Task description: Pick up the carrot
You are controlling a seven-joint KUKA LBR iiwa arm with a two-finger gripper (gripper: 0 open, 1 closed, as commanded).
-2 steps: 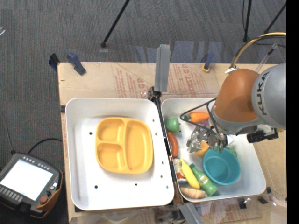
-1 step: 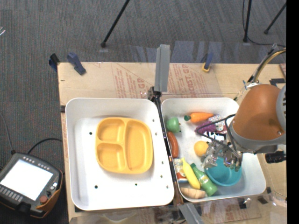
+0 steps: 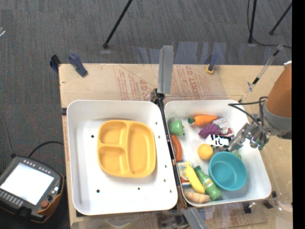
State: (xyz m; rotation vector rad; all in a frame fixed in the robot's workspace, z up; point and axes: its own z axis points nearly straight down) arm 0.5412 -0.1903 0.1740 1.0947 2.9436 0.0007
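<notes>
1. The carrot (image 3: 206, 119) lies on its side near the back of the right bin (image 3: 259, 175), green stub towards the apple and orange taper pointing at the arm's side. Nothing rests on top of it.
2. It looks like a toy: probably light, stiff and a bit slick, so it could roll or squirt out of a pinch. My call is to take it across the thick middle of the body, fingers straddling its long axis, not at the thin tip.
3. Close neighbours: one green apple (image 3: 176, 126) just off its leafy end, one purple grape bunch (image 3: 208, 130) just in front, near enough to get bumped on the way down.
4. The gripper (image 3: 237, 145) hovers low over the right-hand middle of the bin, apart from the carrot, by the rim of the teal bowl (image 3: 228, 171). Whether its fingers are spread or closed, I cannot tell.
5. Counting the rest of that bin: one bowl, one orange fruit (image 3: 205, 151), one banana (image 3: 193, 176), one green bottle (image 3: 208, 183), one reddish sausage-like piece (image 3: 177, 148) along the left wall, one tan item (image 3: 197, 197) at the front edge, and a small printed packet (image 3: 222, 126).
6. One left bin (image 3: 83, 194), holding one yellow divided plate (image 3: 127, 148).
7. One carrot in all, so there is no mix-up over the target.
</notes>
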